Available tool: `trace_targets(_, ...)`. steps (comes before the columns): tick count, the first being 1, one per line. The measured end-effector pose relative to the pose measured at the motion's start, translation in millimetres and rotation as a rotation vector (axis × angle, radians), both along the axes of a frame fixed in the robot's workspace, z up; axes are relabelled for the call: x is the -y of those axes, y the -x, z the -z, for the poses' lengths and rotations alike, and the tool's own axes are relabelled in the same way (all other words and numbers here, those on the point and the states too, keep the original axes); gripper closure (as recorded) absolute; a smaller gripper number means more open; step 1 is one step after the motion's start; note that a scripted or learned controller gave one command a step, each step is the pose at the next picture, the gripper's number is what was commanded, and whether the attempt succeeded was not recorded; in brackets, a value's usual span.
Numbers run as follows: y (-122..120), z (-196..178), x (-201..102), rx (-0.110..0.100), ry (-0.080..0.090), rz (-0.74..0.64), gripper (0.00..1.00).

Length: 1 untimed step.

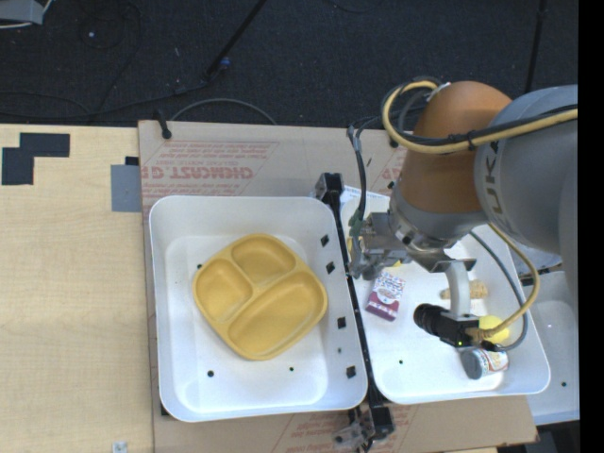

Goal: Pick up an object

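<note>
Overhead, the grey arm (528,159) with its orange band reaches over the right white bin (415,376). Its end effector (376,253) hangs near that bin's left wall, just above a small maroon-and-white packet (385,296); its opening cannot be told. A yellow three-compartment plastic tray (260,295) lies mid-left bin (179,347).

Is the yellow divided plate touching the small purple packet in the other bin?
Apart. The camera view shows the yellow plate in the left bin, the purple packet in the right bin, with both bin walls between them.
</note>
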<state>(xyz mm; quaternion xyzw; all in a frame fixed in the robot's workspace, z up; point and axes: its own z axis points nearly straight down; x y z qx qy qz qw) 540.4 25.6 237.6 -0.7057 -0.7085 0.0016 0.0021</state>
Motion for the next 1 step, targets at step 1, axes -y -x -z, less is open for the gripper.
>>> trace_targets(1,-6.7,14.8,-54.0,0.0,0.0,0.0,1.0)
